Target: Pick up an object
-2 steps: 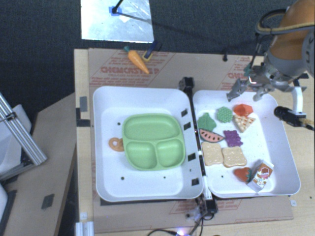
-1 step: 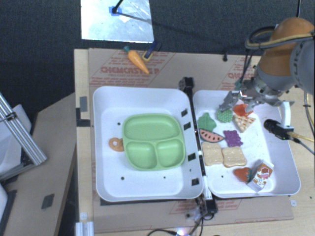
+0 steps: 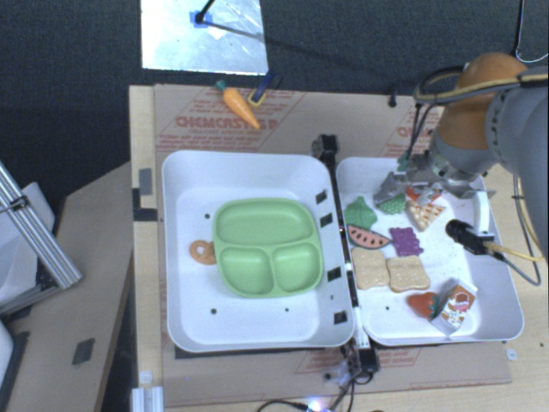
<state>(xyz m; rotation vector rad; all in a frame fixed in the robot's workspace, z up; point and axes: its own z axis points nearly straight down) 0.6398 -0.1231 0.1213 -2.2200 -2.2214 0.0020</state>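
The pincer [image 3: 403, 187] hangs low at the right bin's [image 3: 506, 316] far edge, over a green toy [image 3: 392, 202] and a pizza slice [image 3: 425, 212]; whether it is apart or together, I cannot tell. Crowded pieces risk a glancing, failed grasp.

bench [image 3: 103, 230] | two white bins [image 3: 184, 256] | carrot [image 3: 240, 107]

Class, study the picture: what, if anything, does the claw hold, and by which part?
It cannot be told. The claw sits low over the right bin, beside the pizza slice, with nothing clearly gripped.
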